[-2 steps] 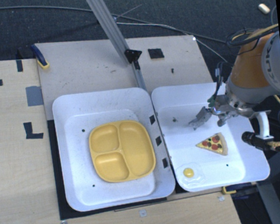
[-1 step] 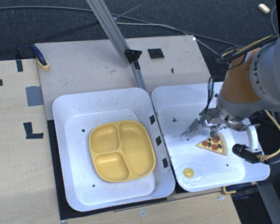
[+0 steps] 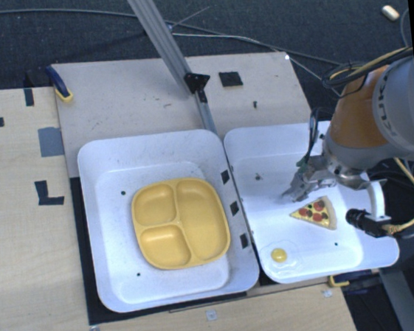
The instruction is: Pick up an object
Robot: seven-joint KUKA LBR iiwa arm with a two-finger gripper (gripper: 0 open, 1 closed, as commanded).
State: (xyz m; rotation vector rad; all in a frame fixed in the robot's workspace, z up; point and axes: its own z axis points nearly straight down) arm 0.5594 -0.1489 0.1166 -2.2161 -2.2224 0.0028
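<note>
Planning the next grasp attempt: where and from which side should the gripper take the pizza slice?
Probably from above, closing across the narrow tip half of the pizza slice, which lies flat in the right bin, tip pointing left. Its crust end is wider. The gripper is just above-left of it.

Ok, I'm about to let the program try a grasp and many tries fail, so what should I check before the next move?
1. Target in reach: pizza slice toy lies flat in the right bin, near the gripper. Ok.
2. Gripper over the target: it sits just up-left of the slice, not centred. Not ok.
3. Nothing held already: cannot tell.
4. Neighbours apart: the small yellow round piece lies well apart from the slice. Ok.
5. Wall room: the slice lies away from the bin's walls. Ok.
6. Yellow divided plate sits in the left bin, out of the way. Ok.
</note>
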